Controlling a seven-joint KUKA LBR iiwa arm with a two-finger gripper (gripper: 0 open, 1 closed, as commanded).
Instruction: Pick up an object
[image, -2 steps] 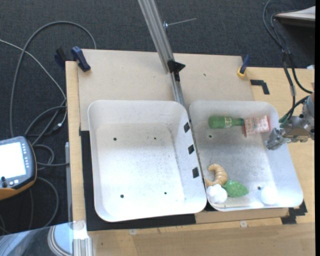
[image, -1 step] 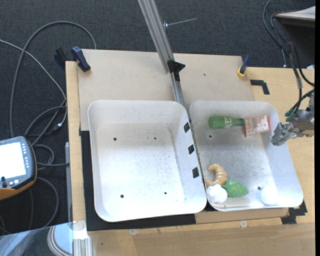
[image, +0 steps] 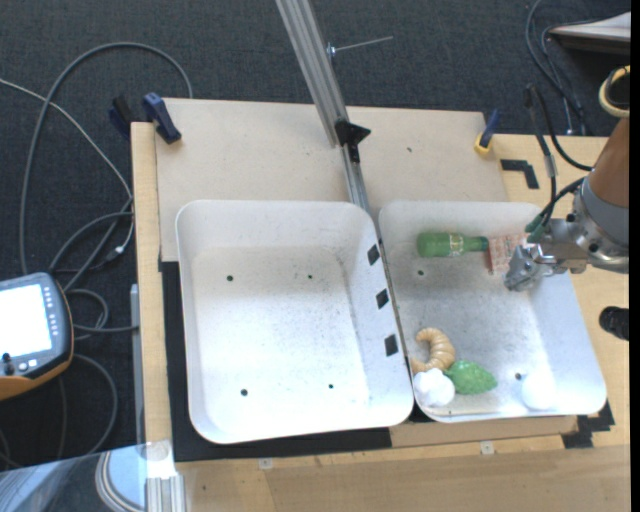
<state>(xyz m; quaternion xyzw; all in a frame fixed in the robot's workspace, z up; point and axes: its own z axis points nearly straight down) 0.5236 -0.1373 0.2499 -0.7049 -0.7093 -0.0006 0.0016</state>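
Observation:
In the right bin (image: 560, 330) a green bottle (image: 450, 244) lies on its side near the far wall. A reddish-tan block (image: 498, 254) sits just right of it. My gripper (image: 520, 274) hangs over the bin's far right part, right next to that block, with nothing visibly held. At the near edge lie a tan curved piece (image: 436, 348), a white ball (image: 433, 387) and a green lump (image: 471, 378). Another white object (image: 537, 391) rests in the near right corner.
The left bin (image: 200, 300) stands beside the right one, with a divider wall bearing black clips (image: 381, 298) between them. A metal pole (image: 320, 75) slants up from the bins' far junction. Cables and a pendant (image: 30, 330) lie off the bench at left.

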